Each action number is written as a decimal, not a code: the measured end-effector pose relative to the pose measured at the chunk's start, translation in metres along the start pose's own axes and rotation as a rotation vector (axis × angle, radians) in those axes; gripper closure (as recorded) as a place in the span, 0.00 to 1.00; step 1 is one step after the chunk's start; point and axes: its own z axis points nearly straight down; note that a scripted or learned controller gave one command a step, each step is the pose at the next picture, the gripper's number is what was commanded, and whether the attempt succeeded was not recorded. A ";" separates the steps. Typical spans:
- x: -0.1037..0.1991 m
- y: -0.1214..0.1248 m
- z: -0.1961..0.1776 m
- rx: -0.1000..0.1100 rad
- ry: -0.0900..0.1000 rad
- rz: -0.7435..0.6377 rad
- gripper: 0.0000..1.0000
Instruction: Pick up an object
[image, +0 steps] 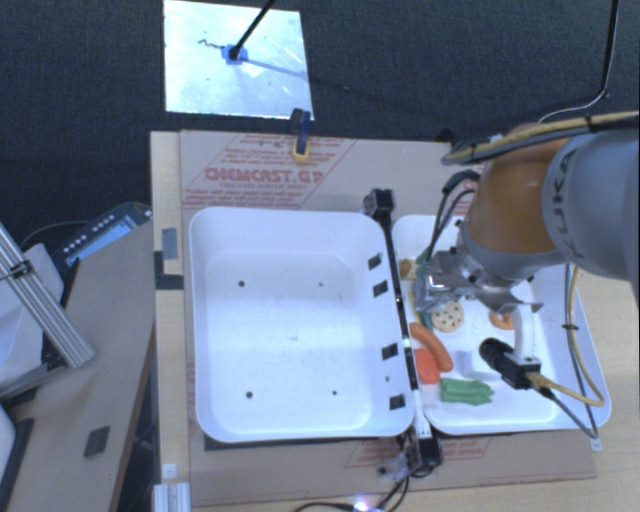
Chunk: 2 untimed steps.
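Clearly a robotics lab: grey KUKA arm with orange band (545, 200) at three o'clock, above two shallow white plastic bins (290, 325) on a printed cardboard sheet (265, 170). Aluminium framing (40, 310) at nine o'clock, dark carpet (80, 90) at twelve.

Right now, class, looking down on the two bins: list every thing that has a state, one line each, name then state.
Left bin: nothing lying on its floor.
Right bin: holds several small items.
Orange carrot-shaped piece: lying flat by the divider.
Green piece: lying flat near the front wall.
Round speckled cookie-like piece: lying flat, untouched.
Arm: reaching low over the right bin.
Gripper: down among the items; open or shut is hidden.
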 end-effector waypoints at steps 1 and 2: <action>0.008 -0.048 -0.253 -0.027 -0.001 0.002 1.00; 0.014 -0.010 -0.245 -0.011 -0.004 0.002 1.00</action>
